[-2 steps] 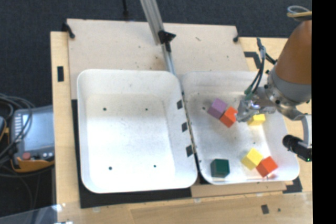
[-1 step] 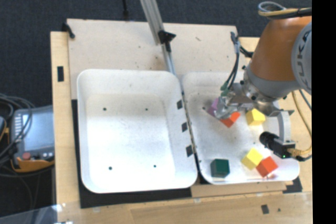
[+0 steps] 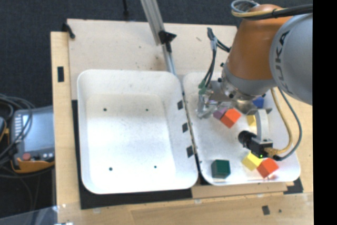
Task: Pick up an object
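Orange cube point(image 3: 230, 118) on smooth white bin point(image 3: 231, 179)

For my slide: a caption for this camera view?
KUKA arm's gripper low in the right bin among colored blocks, near an orange block.

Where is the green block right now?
The green block sits in the right bin, near its front edge and close to the wall between the bins. A yellow block and an orange block lie to its right.
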Tool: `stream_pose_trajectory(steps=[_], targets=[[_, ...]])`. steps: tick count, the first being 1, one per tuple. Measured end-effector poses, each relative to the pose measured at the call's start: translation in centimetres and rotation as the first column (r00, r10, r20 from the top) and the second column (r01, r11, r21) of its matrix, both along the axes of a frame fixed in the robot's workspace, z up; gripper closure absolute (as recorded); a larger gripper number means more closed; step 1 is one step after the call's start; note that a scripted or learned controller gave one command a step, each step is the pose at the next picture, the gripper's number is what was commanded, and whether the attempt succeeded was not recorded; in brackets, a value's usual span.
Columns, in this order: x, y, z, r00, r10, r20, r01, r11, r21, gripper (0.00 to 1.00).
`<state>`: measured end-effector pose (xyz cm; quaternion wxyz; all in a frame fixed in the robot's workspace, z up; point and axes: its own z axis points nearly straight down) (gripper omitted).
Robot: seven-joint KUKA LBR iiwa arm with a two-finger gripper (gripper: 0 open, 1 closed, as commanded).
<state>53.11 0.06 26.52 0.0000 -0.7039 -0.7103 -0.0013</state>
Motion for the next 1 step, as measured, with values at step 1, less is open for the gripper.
stream_pose_trajectory(steps=[1], targets=[[0.69,4.41,-1.29,1.0,-0.004,-0.004,0.004,1.0,-0.002,1.0]])
